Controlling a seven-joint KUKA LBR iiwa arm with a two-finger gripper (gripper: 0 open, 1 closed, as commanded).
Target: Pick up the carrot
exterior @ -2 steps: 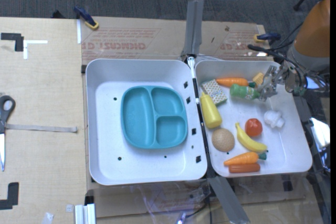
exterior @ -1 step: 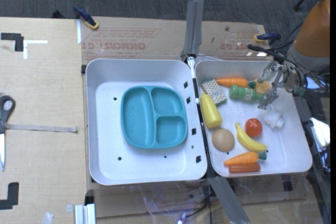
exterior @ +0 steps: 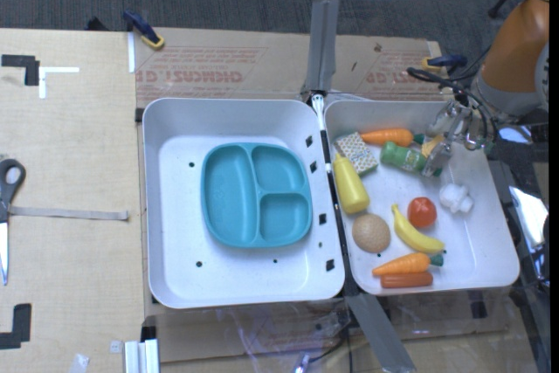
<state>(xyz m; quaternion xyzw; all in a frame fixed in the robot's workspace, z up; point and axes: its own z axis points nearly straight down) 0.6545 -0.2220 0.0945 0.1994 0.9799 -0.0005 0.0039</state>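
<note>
Two orange carrot-like pieces lie in the right bin [exterior: 489, 262]. One carrot [exterior: 387, 136] rests near the bin's back wall, pointing left to right. The other carrot [exterior: 403, 264], with a green tip at its right end, lies near the front wall, just above a red sausage [exterior: 406, 280]. My gripper [exterior: 439, 155] hangs at the back right of this bin, right of the back carrot and apart from it. It sits at the yellow-capped end of a green bottle [exterior: 402, 157]. Nothing can be seen held in it.
The right bin also holds a patterned sponge [exterior: 356, 151], a yellow bottle [exterior: 349, 186], a brown ball [exterior: 371, 233], a banana [exterior: 415, 231], a tomato [exterior: 422, 210] and a white crumpled piece [exterior: 455, 198]. A teal divided plate [exterior: 258, 195] lies in the left bin [exterior: 166, 188].
</note>
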